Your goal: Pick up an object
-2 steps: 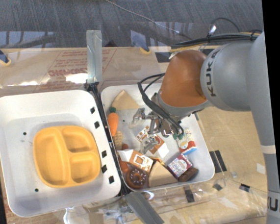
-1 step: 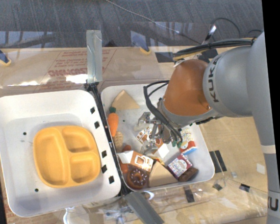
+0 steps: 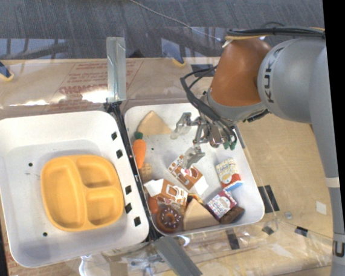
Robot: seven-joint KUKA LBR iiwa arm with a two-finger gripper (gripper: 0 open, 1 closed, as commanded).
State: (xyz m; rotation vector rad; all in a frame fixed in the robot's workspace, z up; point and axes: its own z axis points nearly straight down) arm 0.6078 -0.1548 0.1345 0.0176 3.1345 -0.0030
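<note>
Two metal fingers (image 3: 188, 140) hang spread apart above the right bin (image 3: 250, 184), one tip near the bin's upper middle and the other lower, just over a small brown-and-white carton (image 3: 185, 172); nothing lies between them. The gripper (image 3: 191, 140) sits below an orange band (image 3: 233, 77) on the grey arm (image 3: 297, 80), which enters from the right. Whether the lower tip touches the carton cannot be told at this slant.

Nearest candidate for the pick is that carton: probably light, stiff-sided and easy to pinch across its short faces. Just beside it, toward the dividing wall, lies an orange toy carrot (image 3: 139, 152), smooth and tapered, so likely to slip unless taken at its thick middle. A tan wedge (image 3: 153, 124) rests at the bin's upper left corner. Lower down lie a second brown carton (image 3: 172, 195), a chocolate doughnut (image 3: 168, 216), a tan triangular piece (image 3: 197, 214), a dark red-labelled packet (image 3: 223, 205) and a white cup with a red and blue label (image 3: 227, 171); these crowd together, some touching, and a grasp there risks catching a neighbour.

Left bin (image 3: 9, 144) holds a yellow divided tray (image 3: 80, 190), well apart from the fingers. Both bins rest on a tan surface (image 3: 285, 172).
</note>
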